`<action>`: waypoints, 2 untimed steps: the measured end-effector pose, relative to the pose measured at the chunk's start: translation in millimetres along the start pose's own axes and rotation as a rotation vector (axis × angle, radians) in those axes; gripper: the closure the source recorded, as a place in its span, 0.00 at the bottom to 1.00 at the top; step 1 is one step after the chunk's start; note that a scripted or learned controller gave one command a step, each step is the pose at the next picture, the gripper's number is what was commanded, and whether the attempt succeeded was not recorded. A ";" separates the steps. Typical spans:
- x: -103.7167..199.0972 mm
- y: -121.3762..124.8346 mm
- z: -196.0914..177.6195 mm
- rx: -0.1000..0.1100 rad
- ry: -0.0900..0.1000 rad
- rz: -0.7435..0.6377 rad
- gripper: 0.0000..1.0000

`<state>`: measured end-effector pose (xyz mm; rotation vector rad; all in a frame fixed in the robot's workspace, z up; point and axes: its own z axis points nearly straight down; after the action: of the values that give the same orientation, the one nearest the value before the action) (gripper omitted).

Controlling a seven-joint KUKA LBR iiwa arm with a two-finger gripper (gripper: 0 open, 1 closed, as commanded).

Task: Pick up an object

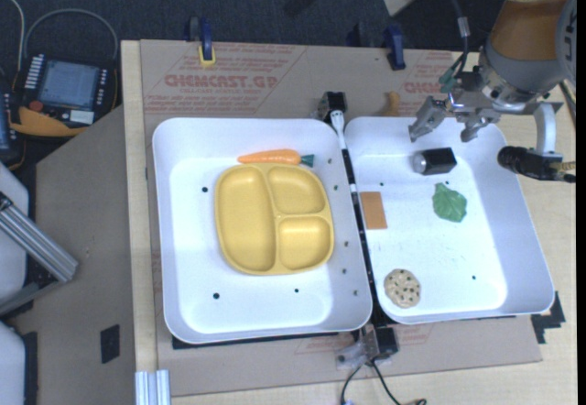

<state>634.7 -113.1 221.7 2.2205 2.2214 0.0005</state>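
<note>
My gripper hangs over the far end of the right bin, its two fingers spread open with nothing between them. Just below it a small black block lies on the bin floor. A green leafy piece sits a little nearer, an orange-brown flat rectangle lies by the bin's left wall, and a round cookie rests near the front.
The left bin holds a yellow divided plate with a carrot along its far edge. A black connector sits at the seam between the bins. Blue clamps grip the board's far edge.
</note>
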 end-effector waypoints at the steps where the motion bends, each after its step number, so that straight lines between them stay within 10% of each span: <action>1: 2.6 8.2 47.7 0.006 0.001 -0.001 0.00; 2: 6.2 2.1 110.5 0.009 0.002 0.000 0.00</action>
<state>636.8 -106.9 111.2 2.2260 2.2263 -0.0072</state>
